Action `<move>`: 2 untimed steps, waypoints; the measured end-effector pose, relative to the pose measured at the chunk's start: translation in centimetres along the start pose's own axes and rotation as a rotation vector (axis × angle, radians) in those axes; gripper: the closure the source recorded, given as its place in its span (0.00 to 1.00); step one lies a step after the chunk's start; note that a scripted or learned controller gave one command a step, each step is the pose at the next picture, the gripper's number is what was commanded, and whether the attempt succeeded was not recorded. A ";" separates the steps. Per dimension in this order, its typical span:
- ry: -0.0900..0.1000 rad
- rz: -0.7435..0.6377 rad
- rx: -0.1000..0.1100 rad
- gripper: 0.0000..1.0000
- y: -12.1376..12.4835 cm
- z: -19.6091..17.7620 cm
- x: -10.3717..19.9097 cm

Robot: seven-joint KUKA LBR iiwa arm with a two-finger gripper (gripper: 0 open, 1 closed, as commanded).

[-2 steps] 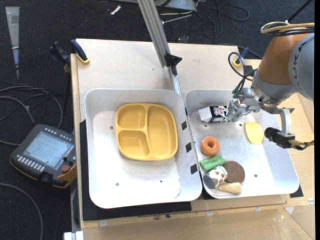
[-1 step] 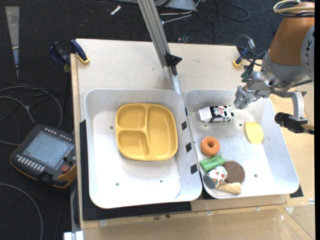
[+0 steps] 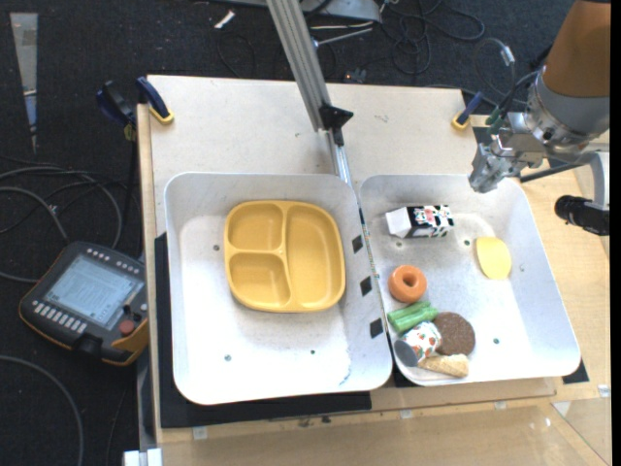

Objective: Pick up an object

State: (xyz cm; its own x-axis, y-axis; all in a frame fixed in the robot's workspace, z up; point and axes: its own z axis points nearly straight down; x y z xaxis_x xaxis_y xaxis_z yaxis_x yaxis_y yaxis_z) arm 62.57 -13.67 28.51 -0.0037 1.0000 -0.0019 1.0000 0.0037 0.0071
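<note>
Seen from above the bench, the gripper (image 3: 485, 175) hangs over the far right rim of the right bin (image 3: 543, 299), well apart from the objects below; whether it is open or closed cannot be told. In that bin lie a black-and-white carton (image 3: 421, 221), a yellow piece (image 3: 493, 257), an orange ring (image 3: 408, 282), a green piece (image 3: 410, 315) and a brown disc (image 3: 454, 333). The left bin (image 3: 189, 260) holds a yellow divided tray (image 3: 284, 255).
</note>
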 end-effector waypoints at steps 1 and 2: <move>0.002 -0.003 0.008 1.00 0.2 1.7 4.8; 0.003 -0.004 0.006 1.00 0.4 1.4 10.5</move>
State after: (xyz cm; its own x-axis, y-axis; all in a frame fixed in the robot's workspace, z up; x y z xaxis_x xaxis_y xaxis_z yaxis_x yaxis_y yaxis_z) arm 62.90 -3.14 27.09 -0.0082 1.0000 0.0014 1.0000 0.0082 0.0007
